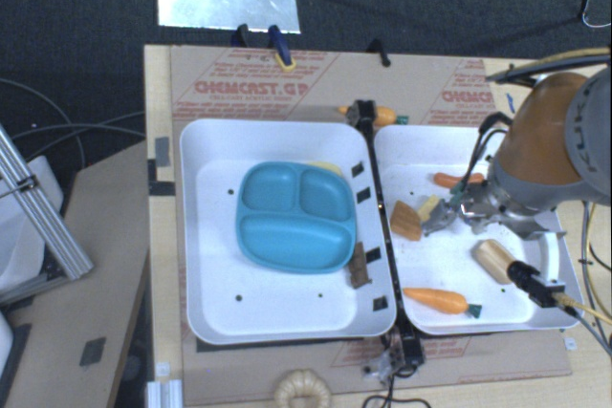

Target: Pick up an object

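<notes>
My gripper (442,218) is low in the right bin (421,153), reaching in from the right beneath the arm's orange band. Its tip sits just right of a brown wedge-shaped piece (405,221) with a pale yellow bit beside it, close to or touching it. A small orange carrot (448,179) lies just behind the gripper. A tan cylinder (494,257) rests to the gripper's front right. A longer carrot (436,300) lies near the bin's front edge. Nothing is visibly held.
The left bin (215,301) holds a blue divided plate (296,215), a small brown piece (359,268) by the plate's right front and a pale yellow item (328,167) behind it. Black clips line the divider (378,205) between the bins. An orange object (383,117) sits behind the bins.
</notes>
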Robot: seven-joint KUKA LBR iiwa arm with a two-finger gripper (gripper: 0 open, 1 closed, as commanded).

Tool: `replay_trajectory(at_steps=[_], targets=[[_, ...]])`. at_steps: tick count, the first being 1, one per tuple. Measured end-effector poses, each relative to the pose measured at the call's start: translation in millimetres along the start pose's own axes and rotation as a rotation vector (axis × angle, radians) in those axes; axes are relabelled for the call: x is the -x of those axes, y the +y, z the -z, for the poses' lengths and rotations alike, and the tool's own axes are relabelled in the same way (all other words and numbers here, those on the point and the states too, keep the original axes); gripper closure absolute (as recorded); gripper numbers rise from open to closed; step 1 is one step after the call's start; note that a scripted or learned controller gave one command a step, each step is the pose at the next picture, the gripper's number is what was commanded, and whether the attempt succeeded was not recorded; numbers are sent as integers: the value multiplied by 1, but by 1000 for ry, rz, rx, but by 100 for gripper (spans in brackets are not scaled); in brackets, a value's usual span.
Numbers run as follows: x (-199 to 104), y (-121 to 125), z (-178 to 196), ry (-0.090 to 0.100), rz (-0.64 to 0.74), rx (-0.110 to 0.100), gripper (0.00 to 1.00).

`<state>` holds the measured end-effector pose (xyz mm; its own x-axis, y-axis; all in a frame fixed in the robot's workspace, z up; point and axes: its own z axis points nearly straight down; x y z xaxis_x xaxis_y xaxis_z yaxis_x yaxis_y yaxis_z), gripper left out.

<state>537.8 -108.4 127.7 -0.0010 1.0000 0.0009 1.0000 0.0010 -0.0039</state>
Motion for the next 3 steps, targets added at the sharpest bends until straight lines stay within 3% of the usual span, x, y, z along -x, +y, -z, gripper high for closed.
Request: replay_trajectory(at_steps=[1, 2, 3], targets=[[-1, 2, -42, 2, 0, 6, 0], [0, 4, -29, -1, 0, 12, 100], [4, 8, 15, -2, 2, 9, 100]])
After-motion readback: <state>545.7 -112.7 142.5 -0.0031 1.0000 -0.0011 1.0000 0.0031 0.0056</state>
